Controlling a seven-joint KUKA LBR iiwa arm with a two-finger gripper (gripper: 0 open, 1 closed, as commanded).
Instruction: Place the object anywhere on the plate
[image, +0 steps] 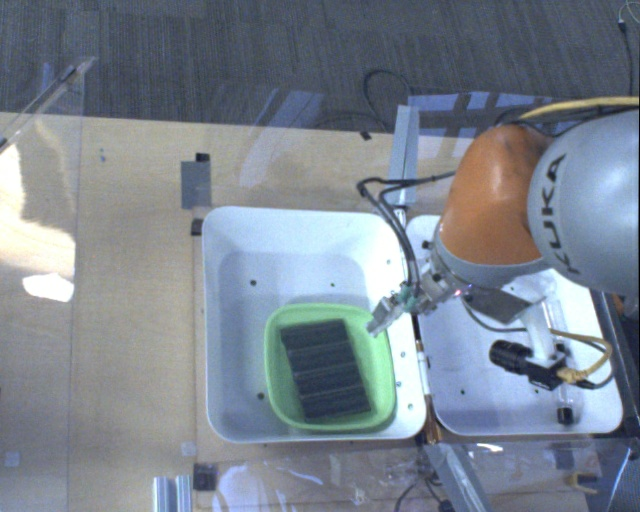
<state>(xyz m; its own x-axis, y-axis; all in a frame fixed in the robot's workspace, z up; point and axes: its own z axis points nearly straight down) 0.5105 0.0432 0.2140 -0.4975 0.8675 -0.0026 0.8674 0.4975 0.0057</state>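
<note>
1. lying flat on the green plate (282, 392) in the left bin (230, 300): a dark ribbed block (322, 370), filling most of the plate's middle, likely already set down where the task wants it.
2. long axis running from about 11 o'clock to 5 o'clock, ribs crossing it; no clear front or back end to tell which way it points.
3. plate tucked into the bin's 5 o'clock corner, close against the near and right walls.
4. gripper (385, 315) hanging over the plate's 2 o'clock rim, just beside the block, nothing seen between its tips; released or clenched, cannot tell.
5. arm (500, 205) bulking over the right bin (470, 395), probably lingering near the drop.
</note>
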